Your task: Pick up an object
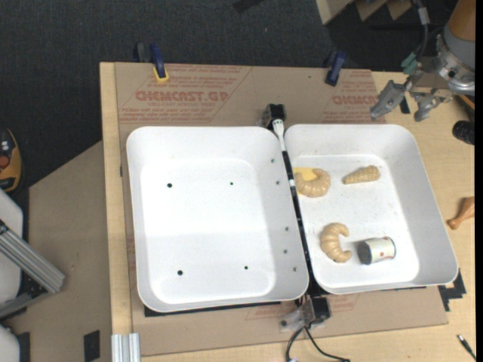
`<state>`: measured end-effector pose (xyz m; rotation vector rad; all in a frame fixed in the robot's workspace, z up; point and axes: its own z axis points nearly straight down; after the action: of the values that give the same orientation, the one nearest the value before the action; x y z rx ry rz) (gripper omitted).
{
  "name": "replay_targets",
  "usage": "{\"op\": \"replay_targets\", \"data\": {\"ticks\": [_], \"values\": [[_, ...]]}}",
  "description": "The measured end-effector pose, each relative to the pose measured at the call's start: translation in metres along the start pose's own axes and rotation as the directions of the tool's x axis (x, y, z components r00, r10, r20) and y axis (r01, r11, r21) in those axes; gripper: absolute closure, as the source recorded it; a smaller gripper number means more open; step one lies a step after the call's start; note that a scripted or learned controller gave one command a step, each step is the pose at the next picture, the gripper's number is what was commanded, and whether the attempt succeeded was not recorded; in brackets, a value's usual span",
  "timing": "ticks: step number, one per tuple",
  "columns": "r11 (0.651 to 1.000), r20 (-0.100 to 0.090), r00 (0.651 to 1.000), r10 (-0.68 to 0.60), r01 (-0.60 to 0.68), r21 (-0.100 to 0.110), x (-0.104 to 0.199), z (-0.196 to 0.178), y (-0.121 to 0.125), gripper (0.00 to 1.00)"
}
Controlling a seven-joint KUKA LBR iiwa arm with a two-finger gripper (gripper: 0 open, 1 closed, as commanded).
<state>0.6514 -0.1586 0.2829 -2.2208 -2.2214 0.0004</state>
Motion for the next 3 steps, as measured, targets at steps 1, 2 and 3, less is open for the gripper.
{"op": "replay_targets", "data": {"ticks": [1,2,3], "values": [[1.000,0.001,1.000,-0.001,0.001,-0.004,0.000,-0.011,0.001,1.00],[1.000,-0.004,1.000,-0.008,0.008,0.005,0.081,0.033,0.004,1.00],[1.000,0.000,1.000,-0.009,0.009,-0.020,0.147,-0.116,0.017,1.00]]}}
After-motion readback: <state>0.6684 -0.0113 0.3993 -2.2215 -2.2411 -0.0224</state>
